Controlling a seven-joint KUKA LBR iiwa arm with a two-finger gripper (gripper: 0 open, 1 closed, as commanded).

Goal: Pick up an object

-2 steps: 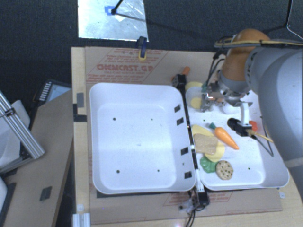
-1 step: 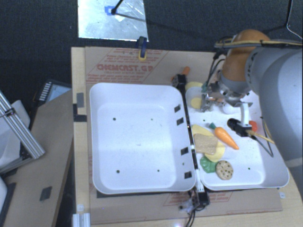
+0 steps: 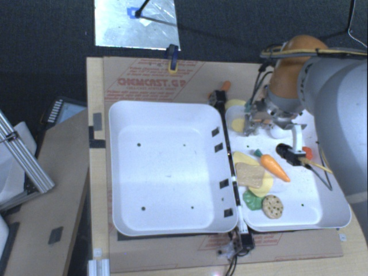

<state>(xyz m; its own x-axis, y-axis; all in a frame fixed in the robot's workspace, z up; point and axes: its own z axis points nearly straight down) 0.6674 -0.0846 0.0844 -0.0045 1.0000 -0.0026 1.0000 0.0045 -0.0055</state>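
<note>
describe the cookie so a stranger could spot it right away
Look in the right bin, at its near edge by the divider between the bins. The cookie lies there beside a green piece; it alone is round, tan and dark-speckled.

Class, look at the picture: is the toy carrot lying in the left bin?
No. The carrot lies in the right bin, next to the bread slice and above the cookie.

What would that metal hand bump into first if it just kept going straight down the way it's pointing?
Probably the bare floor of the right bin. The hand points down at its far end, beside a pale yellow piece, though depth is hard to judge.
</note>
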